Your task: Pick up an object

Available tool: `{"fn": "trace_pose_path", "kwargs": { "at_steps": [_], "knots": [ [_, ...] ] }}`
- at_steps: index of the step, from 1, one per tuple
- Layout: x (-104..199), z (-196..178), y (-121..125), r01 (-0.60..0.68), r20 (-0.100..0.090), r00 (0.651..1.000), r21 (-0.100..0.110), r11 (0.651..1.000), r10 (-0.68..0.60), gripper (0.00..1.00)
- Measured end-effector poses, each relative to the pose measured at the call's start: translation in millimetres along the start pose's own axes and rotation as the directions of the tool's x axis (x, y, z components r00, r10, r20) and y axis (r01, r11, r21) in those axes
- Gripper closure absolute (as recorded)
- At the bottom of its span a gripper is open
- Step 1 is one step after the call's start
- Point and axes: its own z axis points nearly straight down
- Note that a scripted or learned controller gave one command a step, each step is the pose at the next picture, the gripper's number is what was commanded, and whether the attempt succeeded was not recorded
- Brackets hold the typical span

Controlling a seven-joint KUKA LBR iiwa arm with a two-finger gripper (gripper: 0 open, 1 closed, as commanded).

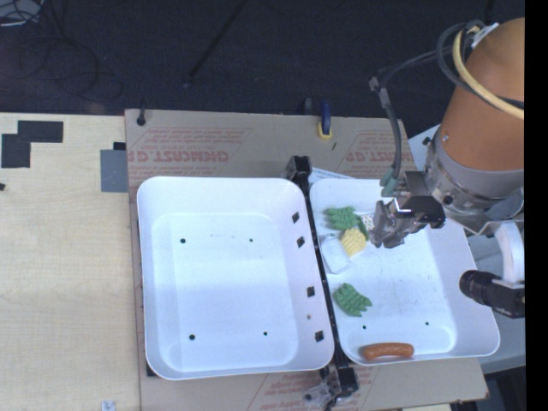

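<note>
Two white bins, left bin (pixel 223 272) and right bin (pixel 428 306), sat on a cardboard sheet (pixel 231 148) over a pale wooden bench (pixel 60 272), dark floor (pixel 214 41) behind; the gripper (pixel 387 234) hung above the right one.

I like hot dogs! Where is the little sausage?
The sausage lies in the right bin, at its near edge toward the bottom of the camera view, below the lower green toy.
</note>
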Motion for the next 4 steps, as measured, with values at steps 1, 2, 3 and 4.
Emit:
{"fn": "trace_pose_path", "kwargs": {
  "at_steps": [1,2,3,4],
  "knots": [
    [52,-78,0,0.003,-0.002,1.000,-0.024,1.000,-0.003,1.00],
    [83,-116,0,0.002,-0.001,1.000,-0.020,1.000,-0.002,1.00],
    [113,-144,-1,0.001,-0.001,1.000,-0.018,1.000,-0.001,1.00],
    [125,-142,-1,-0.001,0.000,1.000,-0.016,1.000,0.001,1.00]
  ]
}}
